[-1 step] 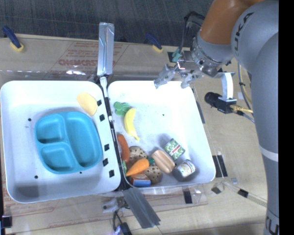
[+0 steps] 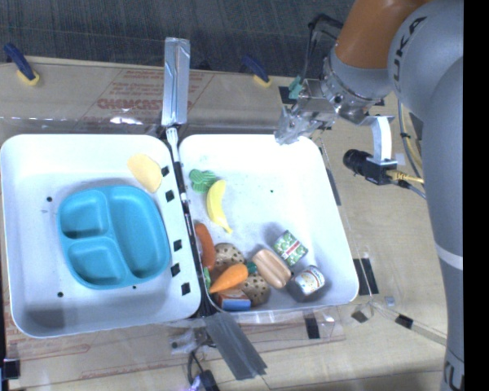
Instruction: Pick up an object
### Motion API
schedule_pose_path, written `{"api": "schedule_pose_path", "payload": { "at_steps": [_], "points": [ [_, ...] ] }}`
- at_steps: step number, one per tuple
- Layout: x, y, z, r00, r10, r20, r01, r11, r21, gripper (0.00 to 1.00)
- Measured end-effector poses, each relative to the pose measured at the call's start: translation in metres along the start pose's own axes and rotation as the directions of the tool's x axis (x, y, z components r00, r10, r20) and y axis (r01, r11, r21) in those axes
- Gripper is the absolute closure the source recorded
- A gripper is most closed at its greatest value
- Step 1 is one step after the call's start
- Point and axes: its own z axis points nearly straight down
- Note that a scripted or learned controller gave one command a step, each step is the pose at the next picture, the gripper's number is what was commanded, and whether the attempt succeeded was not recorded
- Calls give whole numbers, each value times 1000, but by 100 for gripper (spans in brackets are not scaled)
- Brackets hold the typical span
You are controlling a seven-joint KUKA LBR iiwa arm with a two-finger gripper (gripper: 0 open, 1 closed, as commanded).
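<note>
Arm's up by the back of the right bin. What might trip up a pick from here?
1. The toys crowd the right bin's near corner: the can, hot dog, carrot and cookies touch or overlap, so the claw may nudge neighbours.
2. The banana lies near the divider; a slanted descent might clip the wall.

The bench (image 2: 391, 243) bears two white bins side by side: left bin (image 2: 16, 218), right bin (image 2: 326, 210).
</note>
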Motion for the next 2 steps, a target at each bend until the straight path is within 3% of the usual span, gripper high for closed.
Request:
{"api": "schedule_pose_path", "payload": {
  "at_steps": [1,2],
  "points": [
    [0,0,0,1000,0,0,0,1000,1,0],
    [14,20,103,948,-317,0,317,948,2,0]
  ]
}}
